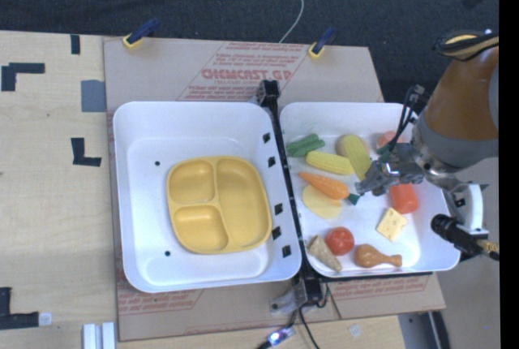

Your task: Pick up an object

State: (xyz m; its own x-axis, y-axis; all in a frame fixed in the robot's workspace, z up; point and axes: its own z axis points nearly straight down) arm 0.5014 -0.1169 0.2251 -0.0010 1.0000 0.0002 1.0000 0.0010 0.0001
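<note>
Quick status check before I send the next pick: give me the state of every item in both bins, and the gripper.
Yellow divided plate: flat in the left bin, nothing on it.
Carrot: lying in the right bin, close to the gripper.
Corn cob: lying flat.
Tomato: resting, untouched.
Cheese wedge: resting, untouched.
Chicken drumstick: lying by the near wall.
Gripper: low over the right bin, nothing visibly held.

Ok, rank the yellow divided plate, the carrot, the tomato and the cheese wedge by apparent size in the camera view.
1. Yellow divided plate, by far the largest.
2. Carrot.
3. Tomato and cheese wedge: these look about alike, so I won't rank them.
</note>
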